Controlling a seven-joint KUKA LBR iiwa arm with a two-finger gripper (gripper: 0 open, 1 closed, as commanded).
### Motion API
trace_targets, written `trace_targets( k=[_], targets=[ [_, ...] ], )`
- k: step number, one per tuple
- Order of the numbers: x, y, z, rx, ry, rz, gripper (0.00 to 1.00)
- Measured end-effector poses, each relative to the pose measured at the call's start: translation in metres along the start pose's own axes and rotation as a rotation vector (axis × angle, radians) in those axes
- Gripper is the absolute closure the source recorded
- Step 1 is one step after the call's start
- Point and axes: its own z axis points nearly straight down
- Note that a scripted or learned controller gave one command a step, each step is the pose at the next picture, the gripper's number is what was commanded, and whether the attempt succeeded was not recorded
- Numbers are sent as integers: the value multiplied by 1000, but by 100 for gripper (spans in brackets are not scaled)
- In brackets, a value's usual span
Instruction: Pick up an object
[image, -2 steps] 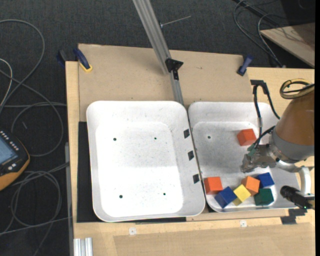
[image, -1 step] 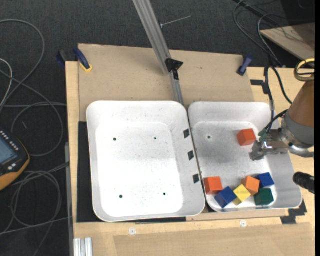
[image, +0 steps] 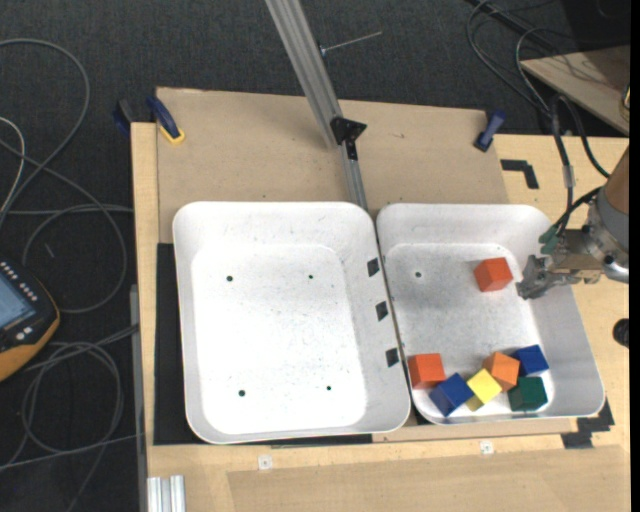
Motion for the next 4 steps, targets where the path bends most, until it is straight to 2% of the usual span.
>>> trace_targets(
  k=[1, 2, 3, 4],
  targets=[
    [0, 2, -30, 3, 1, 1, 100],
    [51, 31, -30, 5, 3, -5, 100],
    [97, 47, -11, 12, 5, -4, 100],
    [141, 67, 6, 10, 4, -4, 100]
  ],
)
